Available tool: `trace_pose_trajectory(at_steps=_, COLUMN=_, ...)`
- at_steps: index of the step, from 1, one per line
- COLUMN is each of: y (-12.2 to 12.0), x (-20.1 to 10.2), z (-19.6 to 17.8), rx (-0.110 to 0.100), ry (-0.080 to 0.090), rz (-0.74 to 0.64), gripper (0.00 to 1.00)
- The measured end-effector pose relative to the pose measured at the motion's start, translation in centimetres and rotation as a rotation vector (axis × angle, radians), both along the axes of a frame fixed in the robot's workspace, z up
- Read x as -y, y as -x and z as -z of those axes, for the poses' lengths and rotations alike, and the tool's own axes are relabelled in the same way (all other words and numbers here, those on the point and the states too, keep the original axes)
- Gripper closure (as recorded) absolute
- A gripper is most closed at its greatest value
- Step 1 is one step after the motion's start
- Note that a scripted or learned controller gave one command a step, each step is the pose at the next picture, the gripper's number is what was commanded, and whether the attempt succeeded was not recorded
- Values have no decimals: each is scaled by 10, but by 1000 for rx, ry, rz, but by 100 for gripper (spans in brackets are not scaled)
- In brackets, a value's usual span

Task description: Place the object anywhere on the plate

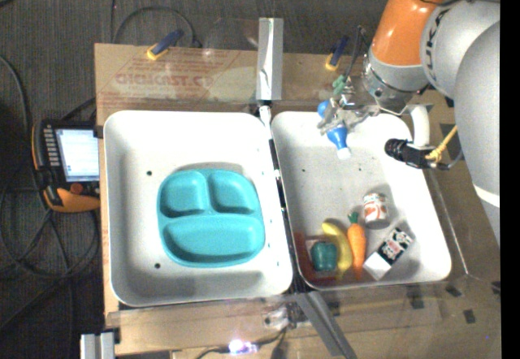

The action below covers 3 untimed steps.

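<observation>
Up at the far end of the right bin point(422, 211), the gripper point(340, 136) hangs over the white floor, its blue-and-white tips pointing down toward the near side. Whether anything sits between those tips, or how far apart they stand, cannot be told from this angle. Above it the arm point(439, 24) shows its orange band and grey body, coming in from the right.

Well apart from the gripper, at the near end of the same bin, a cluster of small things lies together: a small can point(374, 209) with a red-and-white label, an orange carrot point(356, 242) just beside a yellow banana point(340, 242), a green pepper point(324, 256) touching the banana's left side, and a black-and-white box point(390, 250) to the right of the carrot.

In the left bin point(122, 187) rests the plate point(211, 218), teal with three compartments, lying flat near the middle with nothing on it.

Both bins sit side by side on the desk point(162, 77). A handheld control unit point(67, 164) with a lit screen lies at the left edge.
</observation>
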State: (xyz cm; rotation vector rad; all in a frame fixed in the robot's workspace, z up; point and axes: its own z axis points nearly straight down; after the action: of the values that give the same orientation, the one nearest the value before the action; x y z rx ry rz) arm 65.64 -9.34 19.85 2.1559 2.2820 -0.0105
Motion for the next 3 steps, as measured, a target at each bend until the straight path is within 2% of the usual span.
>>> trace_pose_trajectory(at_steps=1, y=18, x=-77, z=16, rx=-1, ry=-7, rz=-101, gripper=100)
trace_pose_trajectory(at_steps=2, y=28, x=-66, z=16, rx=-1, ry=-7, rz=82, gripper=100)
trace_pose_trajectory(at_steps=3, y=119, x=-138, z=17, rx=-2, ry=-6, rz=203, gripper=100)
